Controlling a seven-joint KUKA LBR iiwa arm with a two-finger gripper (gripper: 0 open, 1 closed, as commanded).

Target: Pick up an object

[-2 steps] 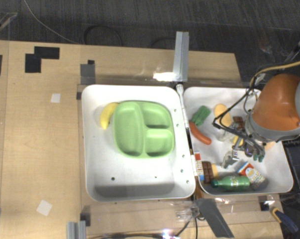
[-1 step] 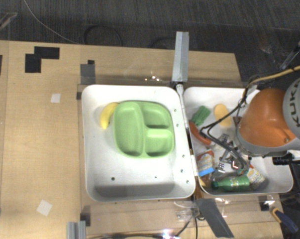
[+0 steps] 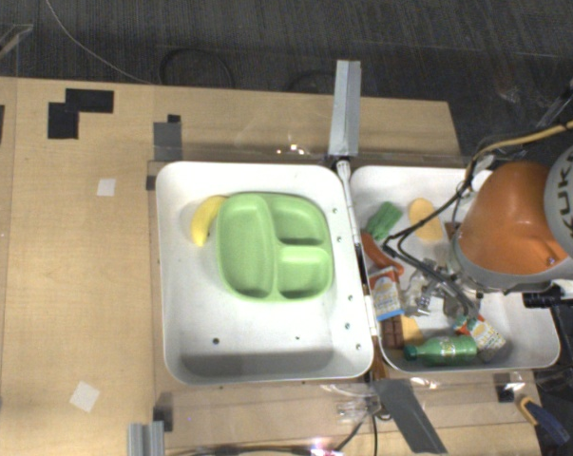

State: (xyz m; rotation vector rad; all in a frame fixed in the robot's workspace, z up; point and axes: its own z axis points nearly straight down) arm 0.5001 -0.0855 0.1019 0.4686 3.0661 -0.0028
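Observation:
The right bin point(image 3: 544, 351) holds a jumble of small objects. A green bottle point(image 3: 443, 351) lies on its side near the front wall. A green packet point(image 3: 383, 220) and a pale yellow piece point(image 3: 422, 214) lie at the back. A blue-and-white packet point(image 3: 387, 299) rests by the left wall. My gripper point(image 3: 440, 297) hangs low over the middle of this pile, under the orange band point(image 3: 509, 226) of the arm. It sits just above the bottle and right of the packet. The frame does not show whether it holds anything.
The left bin point(image 3: 172, 283) holds a green divided plate point(image 3: 272, 245) with a yellow banana point(image 3: 203, 219) at its left edge. A metal post point(image 3: 345, 107) stands behind the wall between the bins. Black cables point(image 3: 429, 231) loop from the arm across the right bin.

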